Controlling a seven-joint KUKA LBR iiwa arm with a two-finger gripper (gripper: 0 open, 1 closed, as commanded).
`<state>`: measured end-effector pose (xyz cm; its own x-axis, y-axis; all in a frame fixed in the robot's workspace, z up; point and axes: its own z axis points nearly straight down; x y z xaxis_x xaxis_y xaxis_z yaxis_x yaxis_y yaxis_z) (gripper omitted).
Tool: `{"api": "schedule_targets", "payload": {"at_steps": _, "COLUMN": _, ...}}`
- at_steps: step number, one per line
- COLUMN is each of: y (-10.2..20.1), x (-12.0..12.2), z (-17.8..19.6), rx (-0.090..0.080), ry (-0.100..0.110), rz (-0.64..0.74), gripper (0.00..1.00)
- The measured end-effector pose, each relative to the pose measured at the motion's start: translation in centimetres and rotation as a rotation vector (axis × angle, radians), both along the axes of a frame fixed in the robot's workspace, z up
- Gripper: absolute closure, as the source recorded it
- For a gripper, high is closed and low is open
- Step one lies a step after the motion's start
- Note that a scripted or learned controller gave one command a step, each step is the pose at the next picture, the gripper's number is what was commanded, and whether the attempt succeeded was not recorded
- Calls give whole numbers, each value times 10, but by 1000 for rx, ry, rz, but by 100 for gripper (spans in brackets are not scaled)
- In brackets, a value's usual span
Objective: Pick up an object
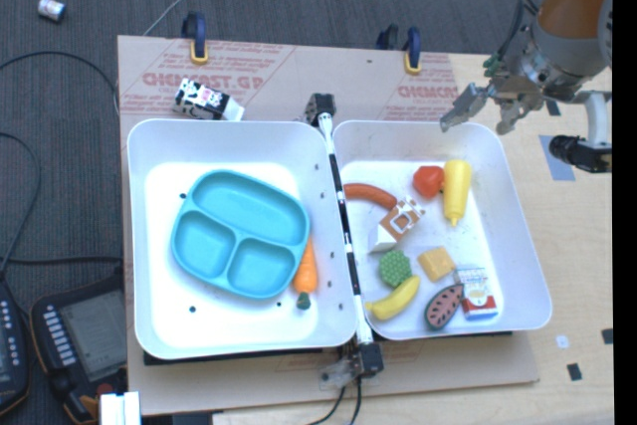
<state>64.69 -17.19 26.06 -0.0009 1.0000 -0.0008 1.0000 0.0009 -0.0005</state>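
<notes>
The hand (485, 108) hangs released and empty above the right bin's (518, 204) far rim. Approach is in hand; next it must descend onto one toy, perhaps the yellow corn (456, 189) nearby.

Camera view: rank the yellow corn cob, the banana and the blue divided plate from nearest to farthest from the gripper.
1. Yellow corn cob: right bin, far side, just below the gripper.
2. Banana: right bin, near-left corner.
3. Blue divided plate: left bin, farthest across.
</notes>
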Motion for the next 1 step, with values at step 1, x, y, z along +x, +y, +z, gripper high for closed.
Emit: {"api": "schedule_targets", "payload": {"at_steps": 1, "y": -48, "x": -6, "z": -100, "rx": 0, "ry": 5, "rz": -1, "gripper": 0}}
